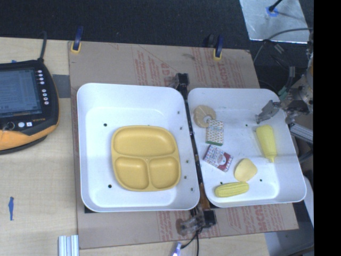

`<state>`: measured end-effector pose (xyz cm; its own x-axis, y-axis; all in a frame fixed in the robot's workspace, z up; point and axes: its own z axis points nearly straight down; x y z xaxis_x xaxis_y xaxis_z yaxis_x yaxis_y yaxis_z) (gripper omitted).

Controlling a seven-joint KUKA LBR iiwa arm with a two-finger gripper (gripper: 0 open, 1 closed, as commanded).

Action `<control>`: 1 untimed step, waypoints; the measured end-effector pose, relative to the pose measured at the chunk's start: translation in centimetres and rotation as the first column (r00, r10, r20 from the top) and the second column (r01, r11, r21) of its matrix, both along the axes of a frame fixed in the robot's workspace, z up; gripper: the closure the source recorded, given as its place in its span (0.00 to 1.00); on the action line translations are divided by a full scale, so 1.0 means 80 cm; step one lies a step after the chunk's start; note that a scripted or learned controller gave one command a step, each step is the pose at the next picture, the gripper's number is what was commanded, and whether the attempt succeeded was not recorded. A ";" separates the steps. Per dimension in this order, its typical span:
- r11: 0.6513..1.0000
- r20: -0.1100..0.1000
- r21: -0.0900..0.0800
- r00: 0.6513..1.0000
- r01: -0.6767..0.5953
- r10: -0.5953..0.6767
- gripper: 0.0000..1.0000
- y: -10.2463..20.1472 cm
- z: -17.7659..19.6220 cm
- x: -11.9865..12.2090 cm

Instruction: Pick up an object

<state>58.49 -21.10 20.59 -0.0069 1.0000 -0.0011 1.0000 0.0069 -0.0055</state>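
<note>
The right white bin (285, 193) holds several small objects: a round tan biscuit (204, 115), a green and white box (214, 132), a red and white packet (218, 157), a yellow bottle (266, 141), a pale yellow chunk (245, 170) and a corn cob (232, 189). My gripper (277, 116) reaches in at the bin's far right corner, just above the top end of the yellow bottle. Its grey fingers (266, 112) stand apart, open, with nothing between them.
The left white bin (90, 143) carries a yellow divided plate (145, 157). A tablet-like controller (24, 103) with an orange casing lies at the bench's left. Clamps (218, 47) sit along the far edge of the cardboard base.
</note>
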 end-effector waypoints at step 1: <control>1.000 -0.001 0.000 1.000 -0.001 0.001 0.00 0.000 -0.014 0.003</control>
